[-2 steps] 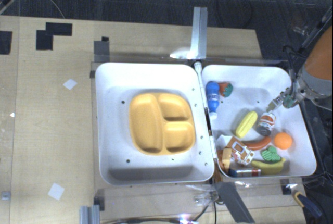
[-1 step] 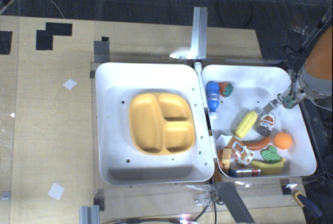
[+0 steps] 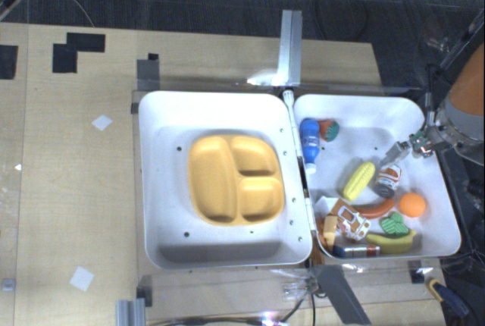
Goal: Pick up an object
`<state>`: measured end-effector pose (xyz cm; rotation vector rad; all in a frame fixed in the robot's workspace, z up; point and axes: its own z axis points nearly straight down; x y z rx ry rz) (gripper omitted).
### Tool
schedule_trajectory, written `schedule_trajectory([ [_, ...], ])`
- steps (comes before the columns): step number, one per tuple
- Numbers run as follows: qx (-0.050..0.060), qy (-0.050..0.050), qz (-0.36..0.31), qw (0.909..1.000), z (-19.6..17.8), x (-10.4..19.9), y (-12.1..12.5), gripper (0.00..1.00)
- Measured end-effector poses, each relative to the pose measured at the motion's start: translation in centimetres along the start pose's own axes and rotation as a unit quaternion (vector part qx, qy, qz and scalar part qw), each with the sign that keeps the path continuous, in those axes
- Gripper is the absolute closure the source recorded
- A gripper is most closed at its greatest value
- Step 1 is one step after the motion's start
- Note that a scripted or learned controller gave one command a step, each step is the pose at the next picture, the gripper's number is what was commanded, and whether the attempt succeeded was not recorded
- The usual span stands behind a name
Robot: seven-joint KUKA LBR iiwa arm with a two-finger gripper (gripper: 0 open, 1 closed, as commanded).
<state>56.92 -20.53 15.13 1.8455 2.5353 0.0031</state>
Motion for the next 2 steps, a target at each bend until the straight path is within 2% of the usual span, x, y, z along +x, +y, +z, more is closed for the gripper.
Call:
schedule_trajectory([
  [1, 0.0, 0.0, 0.088, 0.9962, 6.0, 0.7, -2.1, 0.0],
  [2, -0.001, 0.0, 0.168, 0.9858, -0.7, 2.2, -3.8, 0.0],
])
